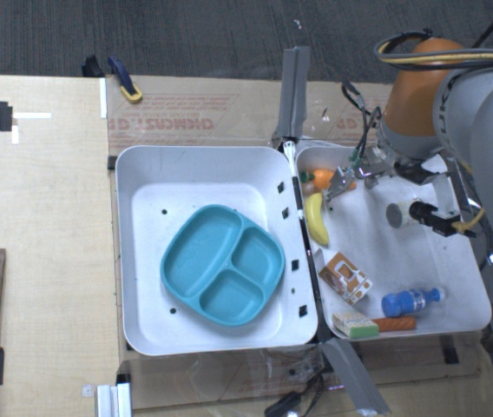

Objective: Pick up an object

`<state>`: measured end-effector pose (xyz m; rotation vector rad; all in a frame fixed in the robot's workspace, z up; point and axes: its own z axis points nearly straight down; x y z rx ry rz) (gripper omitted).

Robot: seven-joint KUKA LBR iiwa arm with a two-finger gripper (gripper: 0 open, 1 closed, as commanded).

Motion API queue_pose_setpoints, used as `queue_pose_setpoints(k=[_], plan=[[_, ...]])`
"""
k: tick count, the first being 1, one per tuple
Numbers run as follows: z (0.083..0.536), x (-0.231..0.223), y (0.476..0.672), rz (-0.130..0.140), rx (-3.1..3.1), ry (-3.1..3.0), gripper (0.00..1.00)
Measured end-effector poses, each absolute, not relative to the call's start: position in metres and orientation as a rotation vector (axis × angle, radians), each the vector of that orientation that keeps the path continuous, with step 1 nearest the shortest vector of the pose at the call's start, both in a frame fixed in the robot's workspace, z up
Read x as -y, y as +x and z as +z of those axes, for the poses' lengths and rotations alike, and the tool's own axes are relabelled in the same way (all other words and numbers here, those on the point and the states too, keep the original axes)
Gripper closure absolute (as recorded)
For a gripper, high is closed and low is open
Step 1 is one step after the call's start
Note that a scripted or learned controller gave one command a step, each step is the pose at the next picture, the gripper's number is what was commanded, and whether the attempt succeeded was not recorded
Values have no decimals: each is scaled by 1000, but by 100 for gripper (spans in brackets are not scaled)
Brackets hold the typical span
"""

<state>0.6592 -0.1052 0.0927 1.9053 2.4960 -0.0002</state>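
Grey arm's gripper (344, 183) hangs beside the banana (317, 219); pincer state unclear; cardboard lettering (177, 122) unreadable.

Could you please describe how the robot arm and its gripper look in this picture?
The arm has a light grey, rounded body with an orange band above the wrist. Black and yellowish cables loop over the orange part, and thin black wires run down towards the gripper, which looks like small, silver-grey metal. A black part sticks out below the wrist.
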Motion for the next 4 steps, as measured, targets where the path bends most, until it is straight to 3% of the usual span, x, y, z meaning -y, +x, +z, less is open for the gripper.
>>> queue_pose_setpoints(k=[1, 2, 4], plan=[[108, 156, 659, 0, -2589, 1772, 0], [113, 122, 659, 0, -2504, 1895, 0], [94, 206, 660, 3, -2423, 2000, 0]])
